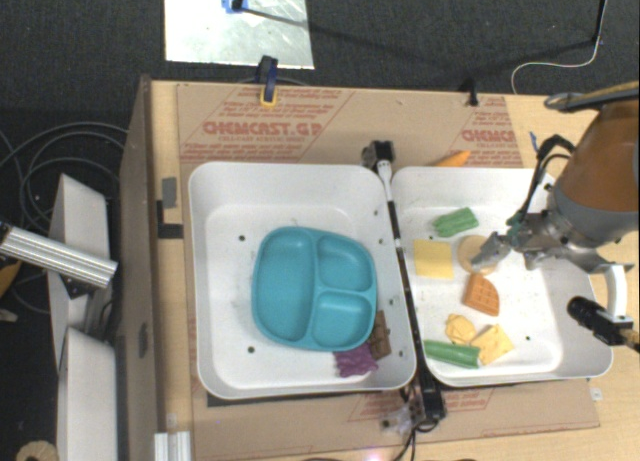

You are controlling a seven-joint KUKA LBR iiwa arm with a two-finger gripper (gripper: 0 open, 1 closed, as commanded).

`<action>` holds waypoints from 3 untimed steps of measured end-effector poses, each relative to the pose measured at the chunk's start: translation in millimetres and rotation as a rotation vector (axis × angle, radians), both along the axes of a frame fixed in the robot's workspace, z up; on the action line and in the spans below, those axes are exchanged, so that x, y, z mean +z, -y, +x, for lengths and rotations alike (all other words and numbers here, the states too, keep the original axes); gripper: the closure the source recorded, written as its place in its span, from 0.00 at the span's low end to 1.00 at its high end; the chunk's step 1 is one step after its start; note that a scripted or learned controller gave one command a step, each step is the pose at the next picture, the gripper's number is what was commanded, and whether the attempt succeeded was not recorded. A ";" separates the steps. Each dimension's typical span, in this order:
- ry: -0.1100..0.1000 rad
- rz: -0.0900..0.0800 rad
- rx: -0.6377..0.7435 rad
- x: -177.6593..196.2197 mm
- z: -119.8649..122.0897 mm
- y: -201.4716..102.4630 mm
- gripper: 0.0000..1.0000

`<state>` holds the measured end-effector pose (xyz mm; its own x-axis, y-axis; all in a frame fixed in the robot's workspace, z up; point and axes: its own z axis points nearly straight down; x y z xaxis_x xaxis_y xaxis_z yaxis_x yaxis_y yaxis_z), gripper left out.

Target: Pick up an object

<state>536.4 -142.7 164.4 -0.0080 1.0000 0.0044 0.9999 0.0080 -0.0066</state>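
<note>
Bins side by side: left bin (220,249) holds a blue divided plate (314,289) and a purple piece (353,361). Right bin (560,349) holds yellow square (434,259), green pieces, and orange waffle piece (481,295), lying just below-left of the gripper (490,252). Finger spread cannot be told; nothing visibly held.

Left bin (225,249): white plastic, smooth, faint sheen.
Right bin (540,344): same white plastic.
Plate (313,287), far left of the tool (492,254): teal plastic, smooth, slightly glossy.
Desk (300,124): brown printed cardboard, matt.
Tool: grey metal, dull.
Waffle piece (481,295), just below the tool: orange, ridged surface.
Floor (80,39): dark carpet, rough.
</note>
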 end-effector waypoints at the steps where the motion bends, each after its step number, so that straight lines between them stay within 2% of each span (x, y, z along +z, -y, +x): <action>1: 0.006 -0.004 -0.006 -83.6 4.7 4.2 0.00; 2: 0.004 -0.003 -0.007 -80.6 -27.8 -2.0 0.00; 3: 0.010 -0.005 -0.006 -69.5 -25.1 -1.8 1.00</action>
<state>511.4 -140.9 94.9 -0.0021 1.0000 -0.0002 1.0000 0.0021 0.0035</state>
